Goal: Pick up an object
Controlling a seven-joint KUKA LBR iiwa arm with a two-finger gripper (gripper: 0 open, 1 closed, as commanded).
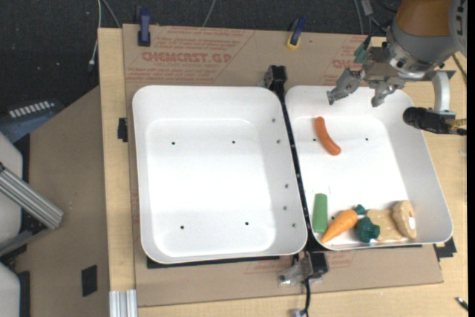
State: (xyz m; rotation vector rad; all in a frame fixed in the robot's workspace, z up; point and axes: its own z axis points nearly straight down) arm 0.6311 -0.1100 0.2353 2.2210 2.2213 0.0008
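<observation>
There are two white bins: the left bin and the right bin. The right bin holds one sausage, one green stick, one carrot and one beige piece. There is also one dark green thing.

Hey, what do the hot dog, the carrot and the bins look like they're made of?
The hot dog looks like toy plastic or rubber: even orange-red colour with a slight sheen. The carrot also seems a moulded plastic toy, bright orange with a teal-green top. The bins appear to be smooth white plastic with rounded, moulded rims, though coated metal can't be ruled out.
</observation>
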